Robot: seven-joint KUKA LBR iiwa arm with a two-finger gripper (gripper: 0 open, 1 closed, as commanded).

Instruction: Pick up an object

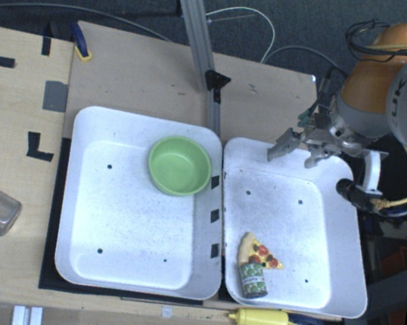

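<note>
A grey arm's gripper [295, 152] hangs over the far edge of the right bin [344, 241], its two fingers spread apart and holding nothing. The likeliest targets lie well apart from it at that bin's near side: a small green can [253, 279] on its side, and a toy pizza slice [260, 252] touching the can's far end. The can looks stiff and light, its smooth round wall apt to roll or slip; a grasp across its middle, fingers closing on the curved sides, seems safest. Its long axis runs roughly near to far, tilted a little leftward at the far end. The slice looks flat and thin, probably hard to get under; its point aims right, its crust edge left. In the left bin [82, 200] a green bowl [179, 165] sits upright at the far right, rigid, and best taken by its rim. A yellow bottle [265, 321] lies on the bench just beyond the right bin's near edge.
</note>
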